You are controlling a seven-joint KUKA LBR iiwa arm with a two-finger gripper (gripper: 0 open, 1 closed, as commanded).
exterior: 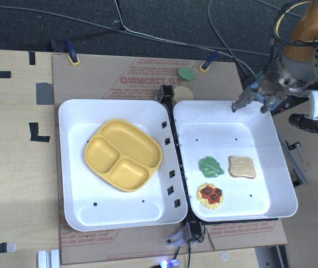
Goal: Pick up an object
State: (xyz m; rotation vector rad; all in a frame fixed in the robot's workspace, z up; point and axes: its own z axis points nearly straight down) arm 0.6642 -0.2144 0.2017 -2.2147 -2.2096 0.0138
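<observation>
Camera view, left to right: a pale wooden bench (14, 166), a yellow three-compartment plastic plate (123, 154) in the left white bin (72, 149), then green leaf (210, 166), toast slice (242, 167) and pizza piece (210, 196) in the right bin (270, 149); the gripper (252, 105) hangs over its far rim, fingers spread, empty.

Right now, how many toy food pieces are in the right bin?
3. A green leafy piece sits mid-bin, a toast slice just to its right, and a pizza-like round piece below the green one. None looks hidden; the end effector hovers at the bin's far edge.
</observation>
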